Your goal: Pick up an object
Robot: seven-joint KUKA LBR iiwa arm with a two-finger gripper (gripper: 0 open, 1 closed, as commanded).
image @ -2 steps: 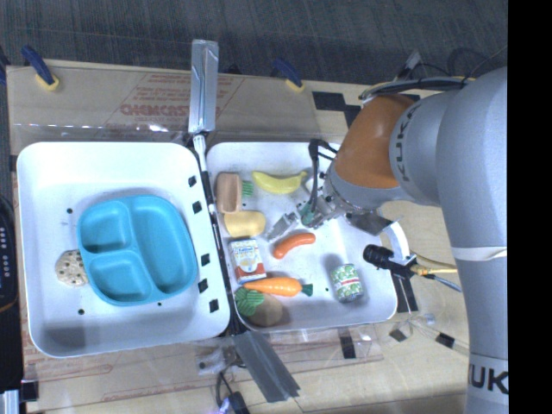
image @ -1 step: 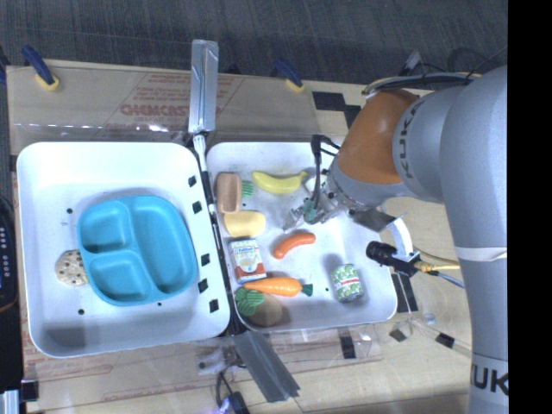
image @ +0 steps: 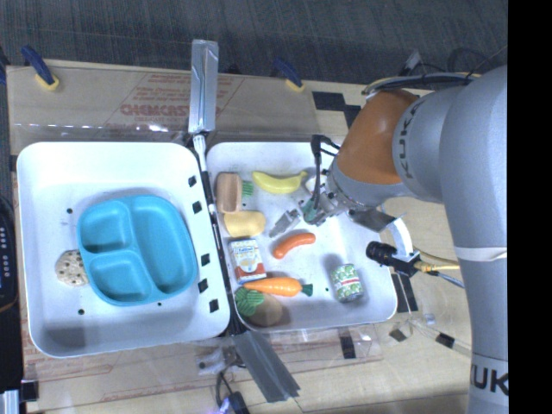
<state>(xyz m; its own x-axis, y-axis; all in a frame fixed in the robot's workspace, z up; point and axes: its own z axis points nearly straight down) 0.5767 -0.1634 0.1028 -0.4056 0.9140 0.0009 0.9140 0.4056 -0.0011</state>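
over in the right bin [image: 379, 304], the gripper [image: 291, 219] hangs low near the middle, its metal fingers slightly parted with nothing between them, tips just above the orange sausage [image: 293, 243]. that sausage lies tilted, about centre of the bin floor. toward the bin's far edge sits a yellow banana [image: 278, 181], and beside it, by the left wall, a brown bread roll [image: 228, 191] with a pale yellow wedge [image: 244, 223] just below it. nearer the front edge there is a small carton [image: 247, 260], then a carrot [image: 274, 287] lying across, touching a brownish lump with green [image: 259, 307] in the front left corner. a green-and-white can [image: 347, 283] rests toward the front right corner. the left bin [image: 52, 166] carries a blue divided tray [image: 136, 247] and a cookie [image: 70, 268] against its left side.
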